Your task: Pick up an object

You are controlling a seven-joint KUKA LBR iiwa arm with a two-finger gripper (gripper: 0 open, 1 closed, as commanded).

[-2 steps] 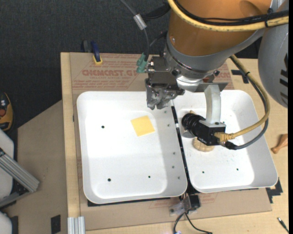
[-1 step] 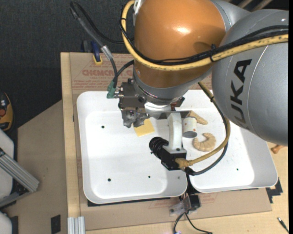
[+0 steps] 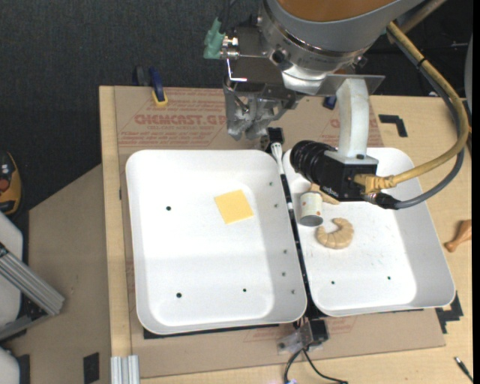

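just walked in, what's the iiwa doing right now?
It's on a pick-up-an-object run. The arm hangs over the far edge of the bench, gripper above the top rim of the left bin, not over any object. A yellow square slice lies in the left bin. The right bin holds a curled shrimp-like piece and a small white cylinder. Nothing appears lifted yet.

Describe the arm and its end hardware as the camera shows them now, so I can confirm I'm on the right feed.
The arm is grey with an orange band at the top of the view. Below it sits a metallic grey gripper assembly with a green connector on its side. A white bracket carries a black cylindrical unit, fed by tan hoses and black cables.
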